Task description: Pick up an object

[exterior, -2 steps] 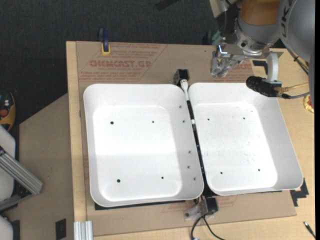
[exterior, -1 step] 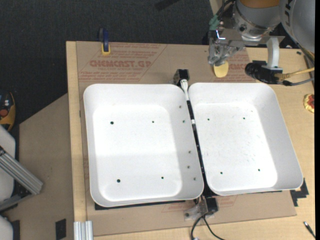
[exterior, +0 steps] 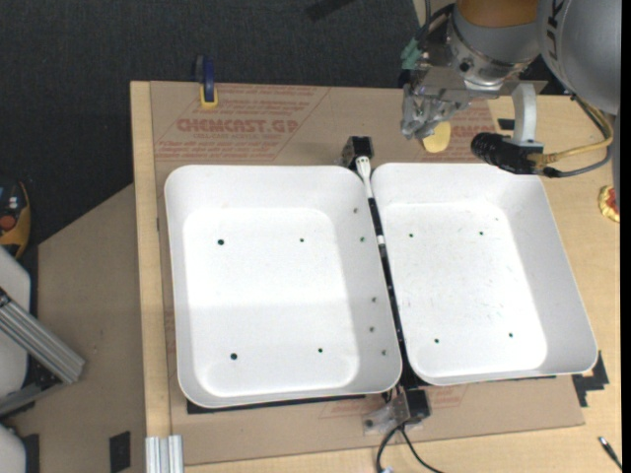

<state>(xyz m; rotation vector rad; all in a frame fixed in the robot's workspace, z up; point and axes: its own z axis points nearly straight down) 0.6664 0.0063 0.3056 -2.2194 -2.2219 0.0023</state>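
Tool (exterior: pixel 426 118) metallic; rounded pale-yellow object (exterior: pixel 437 137) just beside; smooth white bins (exterior: pixel 266 187).

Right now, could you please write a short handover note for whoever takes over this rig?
Gripper: raised beyond the far edge of the right bin, over the brown board; finger state unclear.
Things: a small pale yellow object sits right at the fingertips; whether it is gripped cannot be told. The left bin lies beside the right one.
Done: no confirmed pick.
Left: check the grasp, retry if it failed.
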